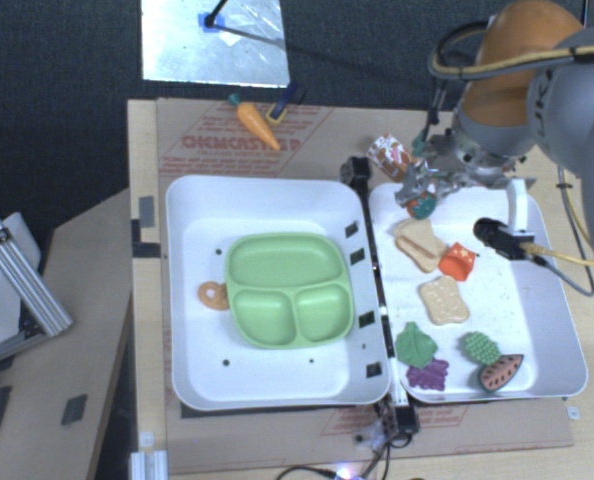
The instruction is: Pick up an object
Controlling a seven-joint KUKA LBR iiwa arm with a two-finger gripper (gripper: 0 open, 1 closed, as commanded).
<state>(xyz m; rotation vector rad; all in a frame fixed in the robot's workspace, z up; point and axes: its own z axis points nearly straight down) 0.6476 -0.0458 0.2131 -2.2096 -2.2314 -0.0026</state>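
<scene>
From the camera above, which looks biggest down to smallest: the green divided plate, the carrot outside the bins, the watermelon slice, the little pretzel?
1. green divided plate, by far.
2. carrot and watermelon slice: alike in size, so unranked.
3. pretzel, smallest.

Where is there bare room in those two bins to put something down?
Left bin: a bare border all round the green tray, except where the pretzel sits. Right bin: crowded with toy food down its middle; bare floor along the right side past the red piece.
</scene>
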